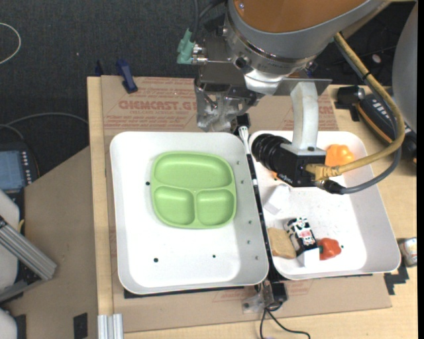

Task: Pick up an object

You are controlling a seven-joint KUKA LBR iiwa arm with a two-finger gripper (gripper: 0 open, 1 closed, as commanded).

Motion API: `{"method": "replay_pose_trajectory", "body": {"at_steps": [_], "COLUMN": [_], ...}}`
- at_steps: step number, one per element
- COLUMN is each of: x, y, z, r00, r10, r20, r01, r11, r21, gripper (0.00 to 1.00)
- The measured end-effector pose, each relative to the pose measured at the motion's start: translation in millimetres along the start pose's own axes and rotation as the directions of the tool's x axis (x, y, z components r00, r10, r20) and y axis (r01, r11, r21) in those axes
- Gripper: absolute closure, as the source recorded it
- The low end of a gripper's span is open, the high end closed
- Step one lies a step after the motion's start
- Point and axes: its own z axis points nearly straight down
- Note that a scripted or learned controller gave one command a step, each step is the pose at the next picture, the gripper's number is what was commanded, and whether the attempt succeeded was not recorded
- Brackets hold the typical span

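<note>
Toys cluster at the near end of the right bin (377, 198), a small cow-patterned carton (301, 233) among them, well toward me from the gripper (222, 112) hanging over the far rim.

Grey arm (278, 46), orange band (291, 13), tan cable (371, 155).

A left white bin (126, 198) and a right white bin (383, 222) sit side by side, edges touching, on a brown board (152, 99) with red lettering. A blue clamp (126, 74) sits at the board's far edge. An aluminium rail (26, 250) lies beyond the left bin.
</note>
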Motion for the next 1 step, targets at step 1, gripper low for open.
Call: {"method": "replay_pose_trajectory", "body": {"at_steps": [1], "x": [-73.3], "y": [35.1], "z": [59.5], "r00": [1.0], "r10": [0.012], "r20": [0.013], "r01": [-0.013], "r11": [1.0], "r21": [0.02], "gripper": [1.0]}}
